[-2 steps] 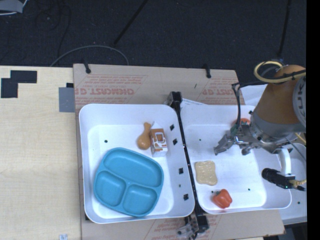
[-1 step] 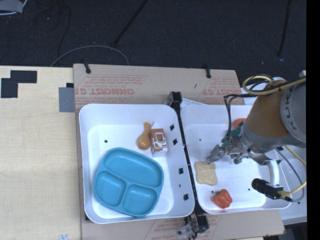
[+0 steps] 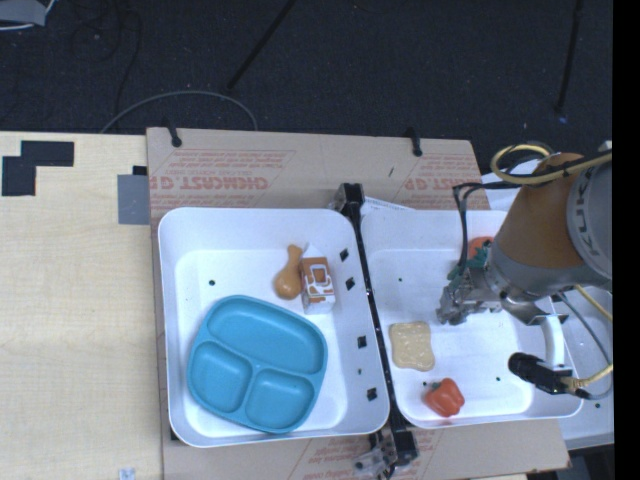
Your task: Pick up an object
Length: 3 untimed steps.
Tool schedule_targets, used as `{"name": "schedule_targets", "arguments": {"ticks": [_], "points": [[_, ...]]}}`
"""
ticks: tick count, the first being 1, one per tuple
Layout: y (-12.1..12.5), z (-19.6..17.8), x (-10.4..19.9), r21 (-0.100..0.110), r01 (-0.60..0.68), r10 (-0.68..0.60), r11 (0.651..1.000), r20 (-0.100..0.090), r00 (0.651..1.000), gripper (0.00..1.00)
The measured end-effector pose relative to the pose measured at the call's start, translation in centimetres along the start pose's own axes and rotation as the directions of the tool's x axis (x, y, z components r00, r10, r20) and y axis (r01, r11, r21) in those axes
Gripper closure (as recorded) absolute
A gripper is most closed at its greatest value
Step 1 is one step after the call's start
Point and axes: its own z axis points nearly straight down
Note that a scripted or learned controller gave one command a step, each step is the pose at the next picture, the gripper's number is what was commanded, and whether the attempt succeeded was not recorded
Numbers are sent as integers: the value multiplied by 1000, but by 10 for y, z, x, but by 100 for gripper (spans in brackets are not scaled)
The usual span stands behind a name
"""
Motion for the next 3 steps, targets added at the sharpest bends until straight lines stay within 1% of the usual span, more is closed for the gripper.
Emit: {"name": "schedule_targets", "arguments": {"ticks": [1,2,3], "points": [[-2,-60,5,-5,6,-6,1000,1,1000,100],[-2,-82,4,-5,6,-6,1000,1,1000,100],[4,-77,49,-3,7,-7,1000,1,1000,100]]}}
